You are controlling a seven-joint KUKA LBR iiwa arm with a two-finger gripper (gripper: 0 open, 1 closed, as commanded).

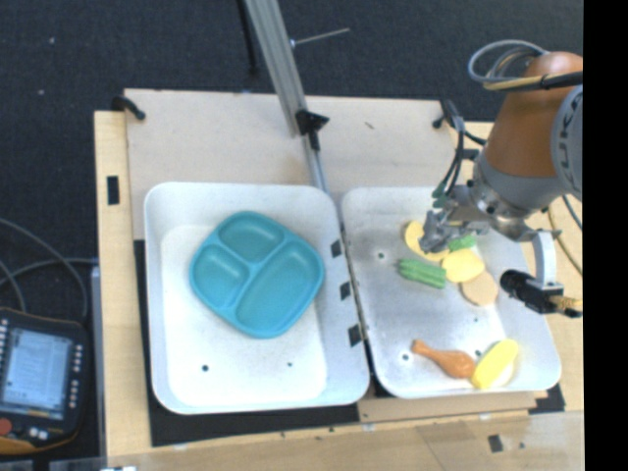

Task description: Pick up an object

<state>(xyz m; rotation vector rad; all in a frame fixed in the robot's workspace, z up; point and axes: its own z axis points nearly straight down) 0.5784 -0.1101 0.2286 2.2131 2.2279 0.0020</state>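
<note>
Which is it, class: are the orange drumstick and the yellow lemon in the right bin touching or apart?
Touching. The camera view shows the orange drumstick with its thick end against the yellow lemon, no bin floor visible between them.

blue divided plate (pixel 257 274), left bin (pixel 167 214)

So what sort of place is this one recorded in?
Likely a robotics lab's test bench: two white bins on a board, toy food like a green bean and drumstick, a blue divided plate, a control pendant.
</note>
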